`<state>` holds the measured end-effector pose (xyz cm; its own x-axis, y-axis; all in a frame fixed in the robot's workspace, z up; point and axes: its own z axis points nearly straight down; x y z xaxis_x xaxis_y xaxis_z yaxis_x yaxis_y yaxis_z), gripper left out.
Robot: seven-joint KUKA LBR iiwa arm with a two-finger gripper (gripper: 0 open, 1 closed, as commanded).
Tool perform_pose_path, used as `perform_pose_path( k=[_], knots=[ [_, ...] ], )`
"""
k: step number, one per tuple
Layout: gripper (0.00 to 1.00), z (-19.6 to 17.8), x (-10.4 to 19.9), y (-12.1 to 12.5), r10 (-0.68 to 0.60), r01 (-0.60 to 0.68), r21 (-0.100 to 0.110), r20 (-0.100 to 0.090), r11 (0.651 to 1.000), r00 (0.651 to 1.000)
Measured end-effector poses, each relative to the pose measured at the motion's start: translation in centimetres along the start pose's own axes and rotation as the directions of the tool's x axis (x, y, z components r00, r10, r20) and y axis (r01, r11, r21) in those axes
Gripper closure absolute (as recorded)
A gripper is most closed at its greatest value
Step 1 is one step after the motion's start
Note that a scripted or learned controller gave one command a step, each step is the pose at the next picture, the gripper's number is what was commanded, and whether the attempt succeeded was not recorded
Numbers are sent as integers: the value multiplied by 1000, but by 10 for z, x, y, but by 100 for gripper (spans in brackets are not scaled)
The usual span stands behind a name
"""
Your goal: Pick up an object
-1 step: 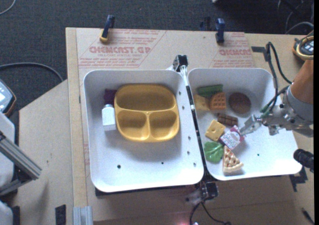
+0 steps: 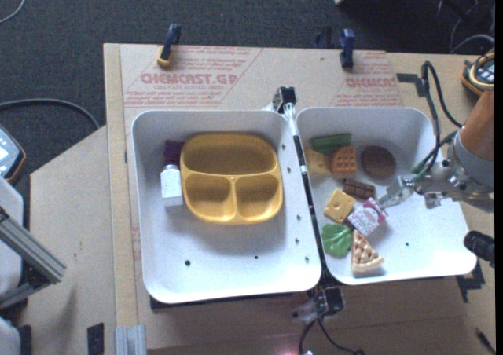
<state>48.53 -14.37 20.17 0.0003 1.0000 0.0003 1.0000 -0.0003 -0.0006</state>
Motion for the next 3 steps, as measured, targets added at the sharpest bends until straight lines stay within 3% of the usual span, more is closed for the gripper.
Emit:
perform_pose_path(
  k=[1, 2, 3],
  knots=[
    [0, 63, 1, 2, 0, 0, 7, -3, 1000, 1000],
    [0, 113, 3, 3, 0, 0, -1, -5, 1000, 1000],
    [100, 99, 2, 6, -1, 0, -12, 0, 1000, 1000]
  ],
)
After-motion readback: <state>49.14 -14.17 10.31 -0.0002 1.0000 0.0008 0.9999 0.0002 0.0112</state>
